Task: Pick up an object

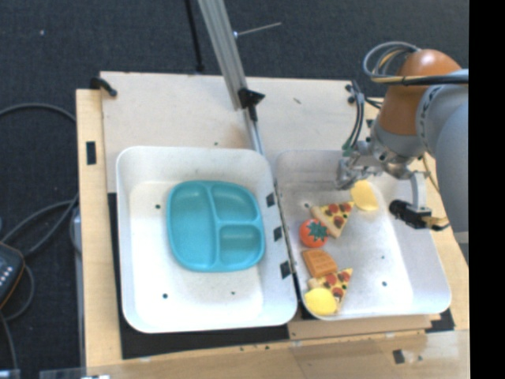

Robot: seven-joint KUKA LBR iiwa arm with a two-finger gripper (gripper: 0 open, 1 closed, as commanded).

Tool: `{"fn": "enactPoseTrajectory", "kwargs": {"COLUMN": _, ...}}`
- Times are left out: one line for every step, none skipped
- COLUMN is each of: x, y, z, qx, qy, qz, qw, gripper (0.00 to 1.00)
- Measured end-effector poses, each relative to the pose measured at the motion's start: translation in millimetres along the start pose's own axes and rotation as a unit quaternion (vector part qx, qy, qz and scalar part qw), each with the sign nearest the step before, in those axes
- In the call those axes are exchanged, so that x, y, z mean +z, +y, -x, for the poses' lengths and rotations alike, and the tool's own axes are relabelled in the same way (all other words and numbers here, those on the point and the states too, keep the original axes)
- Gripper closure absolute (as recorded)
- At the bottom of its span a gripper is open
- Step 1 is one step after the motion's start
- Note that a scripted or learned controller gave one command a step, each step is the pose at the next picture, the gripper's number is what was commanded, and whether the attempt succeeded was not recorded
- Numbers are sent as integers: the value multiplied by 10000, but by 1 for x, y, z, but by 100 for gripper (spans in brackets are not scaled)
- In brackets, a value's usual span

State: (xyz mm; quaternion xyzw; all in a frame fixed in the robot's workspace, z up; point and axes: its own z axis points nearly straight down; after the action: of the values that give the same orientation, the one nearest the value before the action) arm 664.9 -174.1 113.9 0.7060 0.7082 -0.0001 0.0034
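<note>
The small pale-yellow rounded plastic toy (364, 196) lies just below the gripper (350, 177), near a toy pizza slice (334, 216). It looks light, stiff and slippery, best pinched across its narrow middle. Whether the tool stands apart or together, I cannot tell.

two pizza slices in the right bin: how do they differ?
Position: the upper pizza slice lies mid-bin beside the tomato and close to the gripper; the lower pizza slice lies near the bin's front edge.
Neighbours: the upper slice has the yellow piece to its right; the lower slice sits against the yellow lemon and the orange cracker.
Shared: both are flat wedges with red and green toppings, in the right bin.
</note>
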Motion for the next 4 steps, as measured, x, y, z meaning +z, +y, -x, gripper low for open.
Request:
{"fn": "enactPoseTrajectory", "kwargs": {"x": -64, "y": -1, "z": -2, "qx": -6, "qy": 14, "qz": 14, "qw": 10000, "gripper": 100}}
{"fn": "enactPoseTrajectory", "kwargs": {"x": -96, "y": 0, "z": -1, "qx": -13, "qy": 16, "qz": 5, "qw": 10000, "gripper": 100}}
{"fn": "enactPoseTrajectory", "kwargs": {"x": -114, "y": -3, "z": -53, "qx": -19, "qy": 29, "qz": -8, "qw": 10000, "gripper": 100}}
{"fn": "enactPoseTrajectory", "kwargs": {"x": -122, "y": 4, "z": -104, "qx": -21, "qy": 30, "qz": -10, "qw": 10000, "gripper": 100}}
